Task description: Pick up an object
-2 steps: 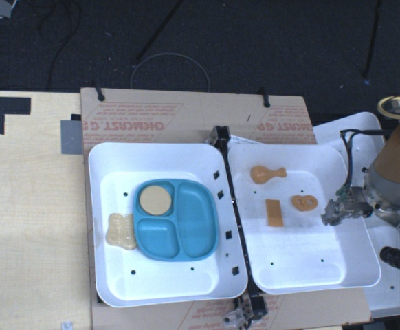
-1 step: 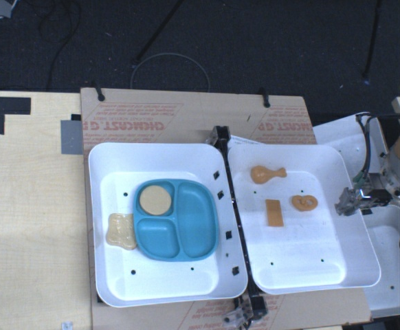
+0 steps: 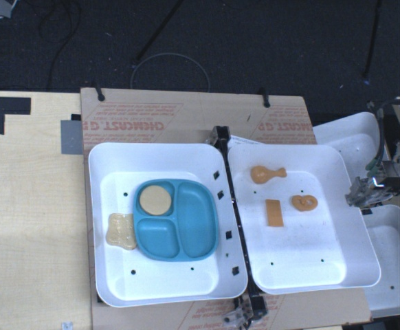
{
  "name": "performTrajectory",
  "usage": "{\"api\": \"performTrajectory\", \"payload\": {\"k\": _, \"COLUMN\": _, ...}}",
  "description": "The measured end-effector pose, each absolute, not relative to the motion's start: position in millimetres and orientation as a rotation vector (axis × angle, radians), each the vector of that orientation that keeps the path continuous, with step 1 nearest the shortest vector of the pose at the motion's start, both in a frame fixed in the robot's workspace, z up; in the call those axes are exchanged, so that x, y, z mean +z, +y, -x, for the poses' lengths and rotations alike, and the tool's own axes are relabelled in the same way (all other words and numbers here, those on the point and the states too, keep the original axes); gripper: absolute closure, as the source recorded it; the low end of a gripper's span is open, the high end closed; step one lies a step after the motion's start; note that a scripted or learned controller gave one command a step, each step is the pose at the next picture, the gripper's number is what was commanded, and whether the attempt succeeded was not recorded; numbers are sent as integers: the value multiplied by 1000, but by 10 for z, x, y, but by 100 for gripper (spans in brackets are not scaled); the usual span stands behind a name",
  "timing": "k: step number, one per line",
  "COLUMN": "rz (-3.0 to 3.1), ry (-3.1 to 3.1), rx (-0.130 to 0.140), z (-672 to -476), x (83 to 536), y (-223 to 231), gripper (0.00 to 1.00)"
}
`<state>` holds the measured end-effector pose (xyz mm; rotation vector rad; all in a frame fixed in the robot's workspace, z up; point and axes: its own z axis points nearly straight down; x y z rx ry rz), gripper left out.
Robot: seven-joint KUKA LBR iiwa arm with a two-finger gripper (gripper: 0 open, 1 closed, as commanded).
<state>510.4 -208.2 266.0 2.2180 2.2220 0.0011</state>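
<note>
Hovering at the right edge, the gripper (image 3: 370, 190) holds nothing visible; its opening I cannot tell. Right bin (image 3: 354, 267) has three toy foods: drumstick (image 3: 267, 174), pretzel (image 3: 304, 203), orange bar (image 3: 274, 213).

Two white bins (image 3: 110, 184), one blue tray (image 3: 186, 232), and five tan food pieces (image 3: 274, 212).

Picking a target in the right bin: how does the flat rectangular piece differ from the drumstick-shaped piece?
The rectangular piece is a straight-edged slab; the drumstick piece has a rounded bulb tapering to a thin handle. The rectangular piece stands lengthwise up the view near the bin's middle; the drumstick piece lies crosswise, nearer the far wall of the right bin. Both are orange-tan, lie flat and touch nothing else.
</note>
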Motion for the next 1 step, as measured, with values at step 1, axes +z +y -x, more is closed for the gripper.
{"api": "performTrajectory", "payload": {"k": 1, "rz": -2221, "ry": 2229, "rx": -1, "z": -4984, "x": 2606, "y": -1542, "gripper": 100}}
